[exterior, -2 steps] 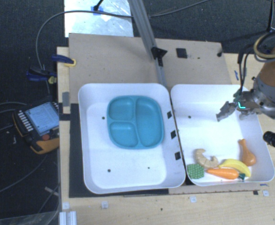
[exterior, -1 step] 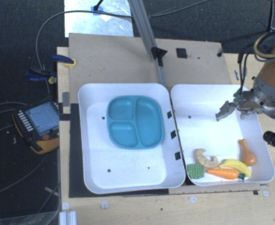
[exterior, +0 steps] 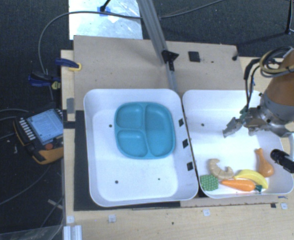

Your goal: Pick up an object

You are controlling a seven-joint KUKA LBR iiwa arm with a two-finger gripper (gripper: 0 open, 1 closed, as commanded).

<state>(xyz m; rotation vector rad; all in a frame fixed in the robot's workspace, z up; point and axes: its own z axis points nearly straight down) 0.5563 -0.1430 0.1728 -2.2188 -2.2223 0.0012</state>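
Several toy foods lie along the front edge of the right bin (exterior: 207,104): a green piece (exterior: 209,182), a beige curled piece (exterior: 221,169), an orange carrot (exterior: 239,185), a yellow banana (exterior: 250,175) and an orange-brown drumstick-shaped piece (exterior: 264,163). My gripper (exterior: 235,126) hangs over the middle of the right bin, behind and a little left of the foods, and nothing shows in it. The grey arm with its orange band (exterior: 287,86) comes in from the right.
The left bin (exterior: 99,149) holds a blue divided plate (exterior: 144,130). A grey pole (exterior: 154,24) slants up from between the bins. Cables, clamps and a handheld pendant (exterior: 40,134) lie off the bench at left.
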